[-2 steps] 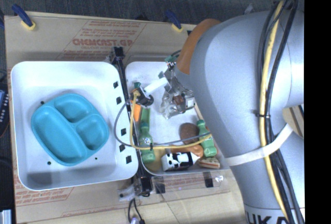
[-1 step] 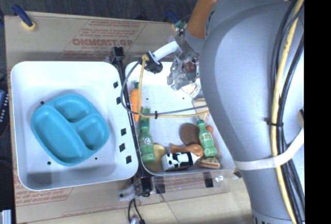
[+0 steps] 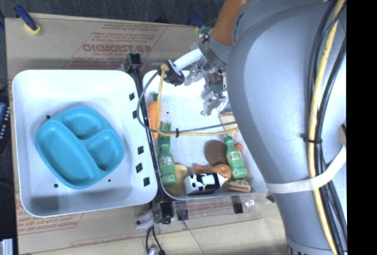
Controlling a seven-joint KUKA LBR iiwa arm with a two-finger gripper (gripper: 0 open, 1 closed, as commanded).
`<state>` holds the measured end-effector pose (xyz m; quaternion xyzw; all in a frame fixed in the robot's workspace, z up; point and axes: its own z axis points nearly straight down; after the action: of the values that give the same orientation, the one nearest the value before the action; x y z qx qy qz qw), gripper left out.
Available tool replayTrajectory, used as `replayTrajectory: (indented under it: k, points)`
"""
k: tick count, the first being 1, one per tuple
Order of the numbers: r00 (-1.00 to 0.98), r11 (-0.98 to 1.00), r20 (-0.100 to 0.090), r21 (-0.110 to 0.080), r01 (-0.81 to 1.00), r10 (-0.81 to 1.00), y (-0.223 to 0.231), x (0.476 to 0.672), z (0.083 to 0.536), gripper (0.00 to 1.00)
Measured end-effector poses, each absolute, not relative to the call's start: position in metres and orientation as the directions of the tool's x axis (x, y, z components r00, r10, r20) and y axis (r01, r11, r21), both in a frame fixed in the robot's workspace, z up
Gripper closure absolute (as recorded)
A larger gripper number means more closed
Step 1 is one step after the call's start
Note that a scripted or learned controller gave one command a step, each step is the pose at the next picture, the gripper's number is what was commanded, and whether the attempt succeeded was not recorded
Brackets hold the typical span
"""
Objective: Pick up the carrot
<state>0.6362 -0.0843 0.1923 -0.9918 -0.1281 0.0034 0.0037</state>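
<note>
The carrot [image 3: 154,116] is orange and lies against the left wall of the right bin [image 3: 182,103], near its far end, with a green tip pointing toward the near side. My gripper [image 3: 212,100] hangs over the far right part of that bin, roughly a hand's width to the right of the carrot and apart from it. Nothing shows in the gripper. The grey arm with its orange band covers the bin's right side.
At the near end of the right bin lie two green bottles [image 3: 166,162] [image 3: 235,162], a brown lump [image 3: 216,152], a cow-patterned item [image 3: 204,183] and other toy food. A blue divided plate [image 3: 79,145] sits in the left bin [image 3: 35,86]. A yellow cable [image 3: 194,132] crosses the right bin.
</note>
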Motion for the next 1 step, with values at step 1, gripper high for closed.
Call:
replayTrajectory:
  k: [1]
  points:
    - [0.978,-0.978,-0.011,-0.008,0.209,0.209,-0.1015,0.6059,0.0891,0.0]
